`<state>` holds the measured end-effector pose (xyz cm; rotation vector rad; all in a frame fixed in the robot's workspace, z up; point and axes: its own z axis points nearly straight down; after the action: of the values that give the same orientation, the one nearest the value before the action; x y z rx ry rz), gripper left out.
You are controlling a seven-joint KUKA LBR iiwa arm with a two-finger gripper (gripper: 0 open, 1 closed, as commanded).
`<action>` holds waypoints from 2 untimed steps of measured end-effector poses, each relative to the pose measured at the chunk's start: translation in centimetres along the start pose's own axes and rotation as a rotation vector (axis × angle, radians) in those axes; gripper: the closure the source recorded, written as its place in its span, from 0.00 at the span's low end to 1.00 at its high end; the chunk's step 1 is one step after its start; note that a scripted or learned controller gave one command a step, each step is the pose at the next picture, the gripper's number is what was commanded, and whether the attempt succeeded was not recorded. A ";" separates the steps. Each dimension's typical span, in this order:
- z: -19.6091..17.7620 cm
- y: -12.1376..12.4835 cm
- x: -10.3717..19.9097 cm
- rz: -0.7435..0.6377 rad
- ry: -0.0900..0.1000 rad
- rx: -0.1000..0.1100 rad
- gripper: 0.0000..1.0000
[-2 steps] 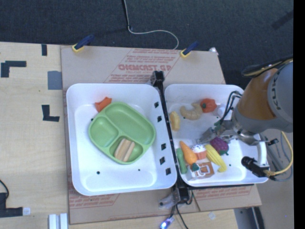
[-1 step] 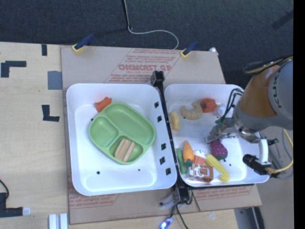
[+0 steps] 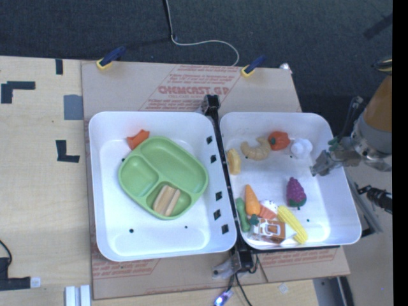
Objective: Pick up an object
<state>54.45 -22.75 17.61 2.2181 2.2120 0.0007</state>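
Purple grapes lie toward the right side of the right bin, nearest my claw, which hangs at that bin's right rim with nothing in it; whether it is open or closed I cannot tell. To do this well I judge I should come in over the rim, centre above the grapes and drop straight down. The corn sits near the bin's front edge, so I should keep off it.

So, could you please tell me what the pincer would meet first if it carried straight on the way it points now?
Probably the right bin's white floor: the pincer points left and downward over its right side. The purple grapes lie nearest that line, though depth is unclear.
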 end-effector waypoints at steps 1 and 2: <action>0.5 -0.1 0.4 -0.003 0.006 0.008 0.00; 8.3 -6.4 0.5 0.000 0.010 0.019 0.00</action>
<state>48.09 -22.31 9.26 2.2324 2.2273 -0.0090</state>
